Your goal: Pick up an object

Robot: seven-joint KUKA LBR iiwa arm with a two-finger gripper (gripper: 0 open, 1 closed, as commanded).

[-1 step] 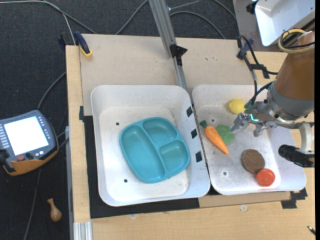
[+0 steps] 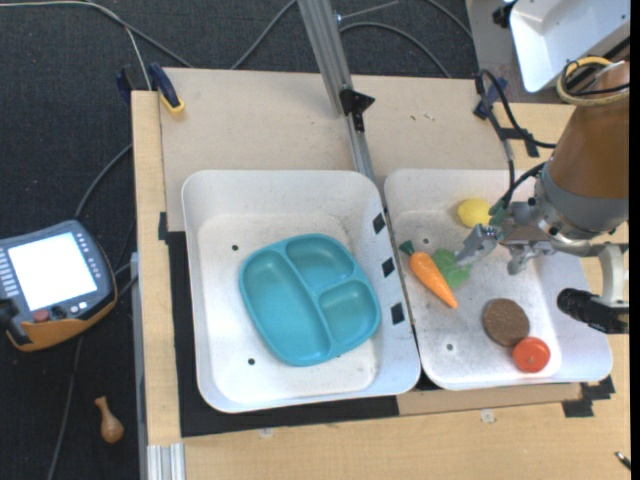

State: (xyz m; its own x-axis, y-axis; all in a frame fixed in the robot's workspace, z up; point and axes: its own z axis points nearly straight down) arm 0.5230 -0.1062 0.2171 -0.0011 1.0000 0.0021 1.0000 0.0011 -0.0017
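Observation:
In the right bin (image 2: 450, 353) lie a yellow lemon (image 2: 472, 211), an orange carrot (image 2: 433, 277), a green piece (image 2: 448, 267) touching the carrot's top, a brown round patty (image 2: 505, 320) and a red-orange tomato (image 2: 531, 354). My gripper (image 2: 497, 252) hangs over the middle of this bin, just right of the green piece and below the lemon. Its fingers (image 2: 478, 245) stand apart, open, with nothing between them. The arm's orange band and grey wrist cover the bin's upper right part.
The left bin (image 2: 215, 268) holds a teal divided plate (image 2: 310, 298). A metal post (image 2: 335, 58) rises behind the two bins. Cables run along the right side, and a black arm part (image 2: 590, 310) overhangs the right bin's edge.

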